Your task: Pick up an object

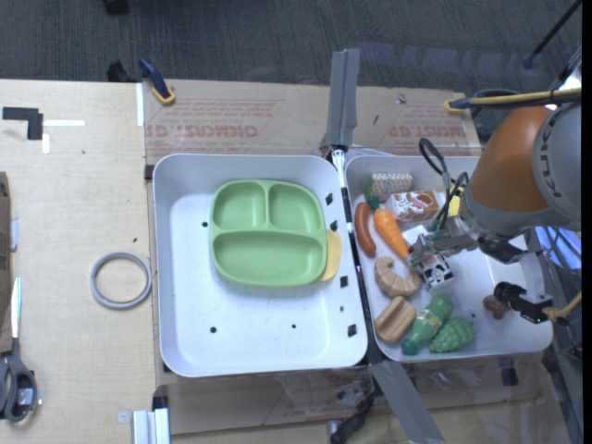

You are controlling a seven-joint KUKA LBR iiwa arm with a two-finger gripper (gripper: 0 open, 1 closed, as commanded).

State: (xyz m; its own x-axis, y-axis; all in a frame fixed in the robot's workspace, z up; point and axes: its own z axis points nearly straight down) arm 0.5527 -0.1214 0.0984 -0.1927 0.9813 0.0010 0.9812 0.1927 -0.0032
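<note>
Cardboard-lined bench bears reversed red print, unreadable. Two-finger gripper sits over the glossy right white bin; its grasp cannot be determined. Black-and-white patterned small block lies directly beneath it. Smooth orange plastic carrot lies just beside it, brown bread-shaped toy nearer. Beyond, left white bin holds matte green compartment plate.

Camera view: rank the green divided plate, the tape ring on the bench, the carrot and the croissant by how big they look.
Largest to smallest:
1. green divided plate, by far.
2. tape ring.
3. carrot and croissant: the carrot looks longer, the croissant fatter, so I won't rank them.
</note>
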